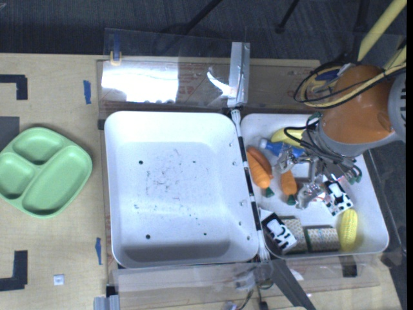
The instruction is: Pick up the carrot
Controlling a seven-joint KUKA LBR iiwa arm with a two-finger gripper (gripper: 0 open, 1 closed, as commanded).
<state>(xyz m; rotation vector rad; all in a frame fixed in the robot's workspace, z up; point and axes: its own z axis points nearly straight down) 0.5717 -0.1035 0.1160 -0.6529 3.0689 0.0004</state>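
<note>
An orange carrot (pixel 259 166) lies in the right bin (pixel 374 237) close to its left wall, pointing toward the back. A shorter orange carrot-like piece (pixel 288 185) with a green end lies just to its right. My gripper (pixel 308 187) hangs low over the middle of the right bin, immediately right of the shorter piece and a little apart from the longer carrot. The wrist's orange band (pixel 356 105) covers the bin's back right part.
The right bin also holds a banana (pixel 281 135), a blue item (pixel 277 148), a yellow corn cob (pixel 348 228), two black-and-white items (pixel 279 232) (pixel 338 199) and a mesh pad (pixel 320 237). The left bin (pixel 174 179) adjoins it. A green divided plate (pixel 42 170) rests far left.
</note>
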